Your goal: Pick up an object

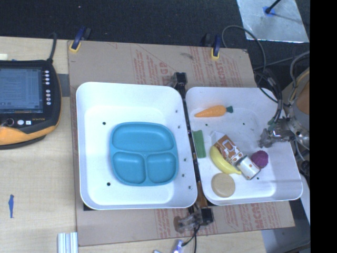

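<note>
The right bin holds an orange carrot, a green block, a yellow banana, a small brown carton, a silver can, a purple fruit and a tan round disc. My gripper hovers at the bin's right side, just above and right of the purple fruit. I see nothing between its fingers.
The left bin holds a blue divided plate. A tablet controller lies at the far left of the bench. Cables loop behind the right bin. Clamps hold the cardboard underlay.
</note>
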Motion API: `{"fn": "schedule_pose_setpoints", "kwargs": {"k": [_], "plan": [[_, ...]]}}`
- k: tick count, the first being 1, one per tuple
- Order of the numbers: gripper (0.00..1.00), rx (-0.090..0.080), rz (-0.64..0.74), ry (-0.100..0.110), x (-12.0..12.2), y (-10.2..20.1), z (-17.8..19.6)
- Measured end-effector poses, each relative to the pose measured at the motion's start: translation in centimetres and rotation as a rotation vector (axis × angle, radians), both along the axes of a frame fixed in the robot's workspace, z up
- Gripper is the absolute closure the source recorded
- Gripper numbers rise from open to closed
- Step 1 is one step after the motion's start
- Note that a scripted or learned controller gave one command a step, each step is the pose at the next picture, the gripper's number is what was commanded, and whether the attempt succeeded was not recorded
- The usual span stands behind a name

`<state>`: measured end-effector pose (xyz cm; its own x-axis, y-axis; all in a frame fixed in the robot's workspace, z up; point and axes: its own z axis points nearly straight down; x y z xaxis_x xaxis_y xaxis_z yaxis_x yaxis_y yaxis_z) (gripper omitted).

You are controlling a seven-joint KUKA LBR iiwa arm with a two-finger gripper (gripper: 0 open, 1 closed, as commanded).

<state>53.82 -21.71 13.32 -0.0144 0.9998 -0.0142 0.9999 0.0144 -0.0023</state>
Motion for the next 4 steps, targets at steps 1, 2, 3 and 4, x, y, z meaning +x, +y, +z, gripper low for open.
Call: {"fn": "schedule_pose_setpoints", "kwargs": {"k": [1,2,3,4], "plan": [[1.0,-0.004,0.001,-0.003,0.0,-0.1,1.0],[1.0,0.015,-0.011,-0.001,3.7,0.5,6.1],[0.0,0.015,-0.011,0.0,3.6,0.5,6.0],[0.0,0.013,-0.009,0.002,-0.9,0.5,-0.9]]}}
